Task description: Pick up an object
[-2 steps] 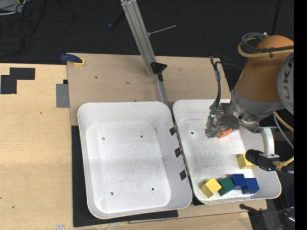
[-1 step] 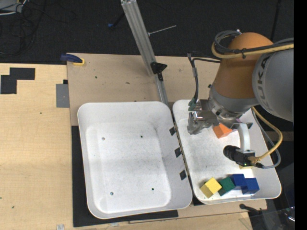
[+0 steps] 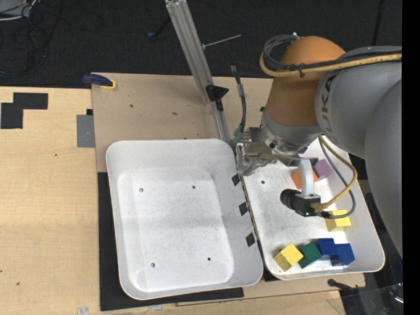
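Several coloured blocks [image 3: 335, 251] in the right bin [image 3: 275, 218] near the arm [image 3: 367, 110] (grip state unclear).

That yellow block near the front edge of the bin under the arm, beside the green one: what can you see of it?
The yellow block is a small, cube-like piece, plain matte yellow, perhaps painted wood or foam. It lies turned cornerwise on the floor of the white bin, near the front rim. One side seems to touch a green block. Nothing rests on it.
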Robot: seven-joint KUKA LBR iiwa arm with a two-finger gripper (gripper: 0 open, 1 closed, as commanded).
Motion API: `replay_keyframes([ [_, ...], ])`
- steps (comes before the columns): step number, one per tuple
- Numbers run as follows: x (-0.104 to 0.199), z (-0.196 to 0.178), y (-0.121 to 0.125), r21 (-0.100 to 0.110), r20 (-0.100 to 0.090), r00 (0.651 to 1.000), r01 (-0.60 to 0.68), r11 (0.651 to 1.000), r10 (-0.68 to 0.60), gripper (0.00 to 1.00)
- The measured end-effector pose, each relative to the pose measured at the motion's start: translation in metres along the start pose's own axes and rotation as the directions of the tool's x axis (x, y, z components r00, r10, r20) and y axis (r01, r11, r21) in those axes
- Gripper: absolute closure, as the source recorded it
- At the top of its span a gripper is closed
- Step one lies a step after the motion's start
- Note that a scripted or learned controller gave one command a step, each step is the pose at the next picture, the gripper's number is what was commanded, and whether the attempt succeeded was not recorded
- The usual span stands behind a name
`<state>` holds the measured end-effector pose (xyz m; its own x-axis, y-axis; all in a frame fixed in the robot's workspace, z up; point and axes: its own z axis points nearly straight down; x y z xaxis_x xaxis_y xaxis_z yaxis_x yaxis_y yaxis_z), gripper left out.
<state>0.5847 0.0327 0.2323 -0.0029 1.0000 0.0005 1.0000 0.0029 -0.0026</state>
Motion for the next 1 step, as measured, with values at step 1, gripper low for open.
replay_keyframes([
  [1, 0.0458, 0.0120, 0.0281, -0.001, 0.000, 1.000, 0.001, 1.000, -0.001, 1.00],
])
